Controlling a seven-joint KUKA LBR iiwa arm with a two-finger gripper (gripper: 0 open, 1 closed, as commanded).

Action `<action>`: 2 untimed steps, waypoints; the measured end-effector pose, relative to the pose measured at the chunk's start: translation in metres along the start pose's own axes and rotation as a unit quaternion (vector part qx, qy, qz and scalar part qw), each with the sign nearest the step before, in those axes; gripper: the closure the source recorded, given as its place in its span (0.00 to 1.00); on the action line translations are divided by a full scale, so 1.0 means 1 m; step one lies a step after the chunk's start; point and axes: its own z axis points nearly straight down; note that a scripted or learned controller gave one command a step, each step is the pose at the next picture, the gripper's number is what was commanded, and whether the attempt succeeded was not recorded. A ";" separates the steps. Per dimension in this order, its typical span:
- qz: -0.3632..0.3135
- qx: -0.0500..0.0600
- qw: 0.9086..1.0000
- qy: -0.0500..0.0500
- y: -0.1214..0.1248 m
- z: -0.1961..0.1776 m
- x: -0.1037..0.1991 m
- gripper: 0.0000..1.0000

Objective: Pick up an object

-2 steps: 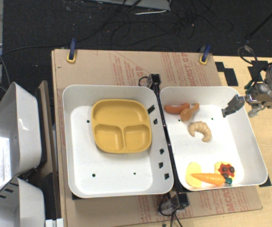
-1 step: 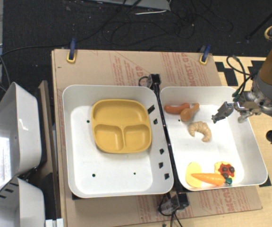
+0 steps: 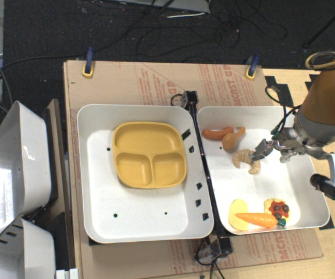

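Note:
The right bin (image 3: 307, 185) holds several toy foods. A red sausage (image 3: 216, 133) and an orange lump (image 3: 232, 140) lie near its back left corner. A beige knobbly piece (image 3: 246, 158) rests toward the middle. At the front lie a yellow piece (image 3: 237, 209), an orange carrot (image 3: 256, 218) and a small pizza slice (image 3: 278, 208). My gripper (image 3: 264, 149) hangs low over the right bin, just right of the beige piece and tilted toward it. Nothing shows in its grasp.
A yellow divided plate (image 3: 150, 154) sits in the left bin (image 3: 97, 214). The divider between the bins carries black clips (image 3: 198, 150). The arm's grey wrist and orange band (image 3: 324, 109) stand over the right bin's right rim.

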 end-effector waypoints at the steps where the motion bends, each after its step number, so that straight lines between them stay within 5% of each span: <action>1: -0.002 -0.001 1.000 0.000 0.006 0.054 0.008 0.00; 2: -0.001 -0.004 1.000 -0.001 0.008 0.041 0.008 1.00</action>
